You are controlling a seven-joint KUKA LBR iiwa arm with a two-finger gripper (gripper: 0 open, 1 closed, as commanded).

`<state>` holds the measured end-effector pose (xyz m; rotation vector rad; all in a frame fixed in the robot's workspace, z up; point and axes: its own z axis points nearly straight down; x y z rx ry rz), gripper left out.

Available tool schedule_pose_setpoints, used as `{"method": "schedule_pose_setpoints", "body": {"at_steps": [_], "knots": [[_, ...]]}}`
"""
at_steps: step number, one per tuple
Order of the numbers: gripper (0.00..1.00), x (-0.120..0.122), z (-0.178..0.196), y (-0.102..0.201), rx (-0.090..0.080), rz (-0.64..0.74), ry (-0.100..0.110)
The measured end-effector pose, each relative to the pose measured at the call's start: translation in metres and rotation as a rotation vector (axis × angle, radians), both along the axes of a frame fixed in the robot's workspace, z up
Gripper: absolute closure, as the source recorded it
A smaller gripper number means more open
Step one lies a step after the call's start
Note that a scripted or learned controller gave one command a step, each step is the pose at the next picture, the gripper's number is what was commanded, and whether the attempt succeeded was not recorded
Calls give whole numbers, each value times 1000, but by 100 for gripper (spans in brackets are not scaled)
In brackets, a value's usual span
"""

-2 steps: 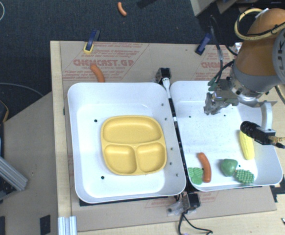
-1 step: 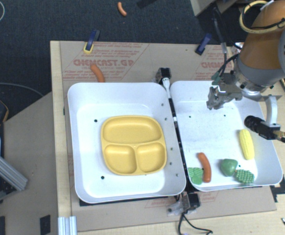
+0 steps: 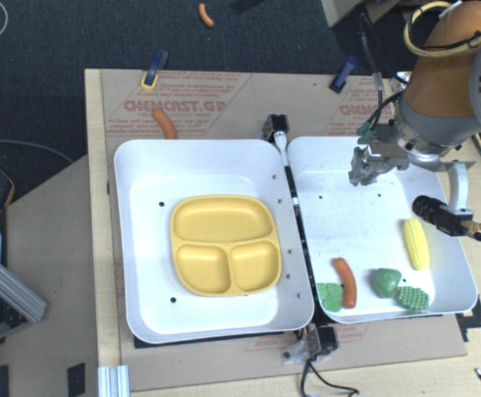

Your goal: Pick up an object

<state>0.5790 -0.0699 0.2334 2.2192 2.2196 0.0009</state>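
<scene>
The gripper [image 3: 366, 172], its finger state impossible to tell, hangs above the right bin [image 3: 323, 222], well apart from the corn [image 3: 416, 242], seemingly before descending.

The right bin [image 3: 323, 222] lies bare at its far and middle floor — toys crowd only its near edge.

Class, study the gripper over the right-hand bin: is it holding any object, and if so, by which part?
Nothing is held. The gripper hangs above a bare patch of the right bin, with nothing between its fingers.
</scene>
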Motion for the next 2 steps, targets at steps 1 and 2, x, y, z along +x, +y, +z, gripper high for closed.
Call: {"method": "schedule_pose_setpoints", "body": {"at_steps": [1,2], "knots": [[100,2,-10,13,2,1,5],[100,-10,-16,-1,2,-2,6]]}}
